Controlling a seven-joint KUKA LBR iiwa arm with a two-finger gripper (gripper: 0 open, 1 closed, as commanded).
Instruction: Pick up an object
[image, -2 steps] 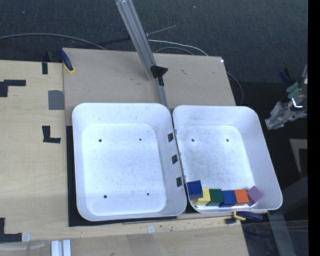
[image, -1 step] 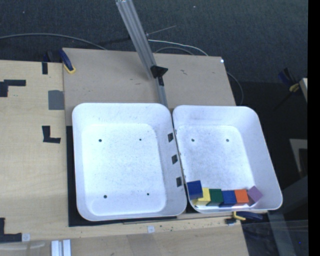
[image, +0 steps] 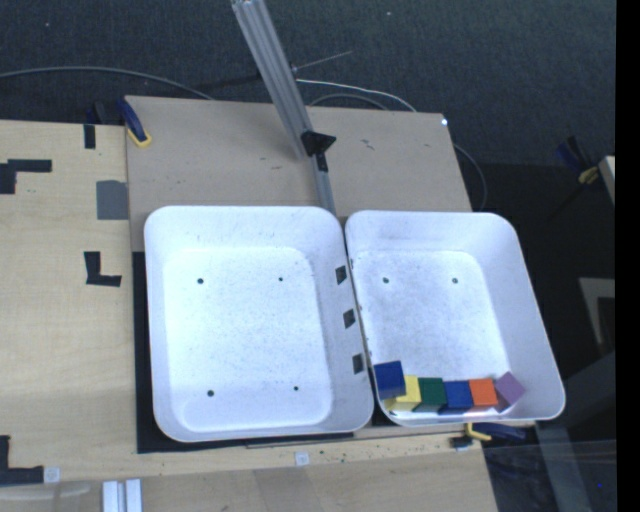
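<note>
While I watch from the overhead camera, the things to pick are small blocks crowded along the 6 o'clock wall of the right bin (image: 505, 240). They are blunt-cornered cubes with a matte look, packed in a row so that neighbours touch. A blue block (image: 388, 377) sits at the 7 o'clock end, slightly further into the bin than the others. A yellow block (image: 406, 393) lies just at its 5 o'clock. From there the row runs toward 3 o'clock: a green block (image: 431, 391), a second blue block (image: 457, 395), an orange block (image: 482, 392), and a purple block (image: 509, 386) turned slightly in the 5 o'clock corner.

Both bins are shallow white trays with rounded corners, and their floors are speckled with fine dark flecks. The left bin (image: 160, 235) meets the right one along a shared edge. Under them lies a pale wooden bench (image: 400, 150). A ribbed metal rail (image: 275, 65) slants in from 12 o'clock. I cannot tell how the jaws stand.
</note>
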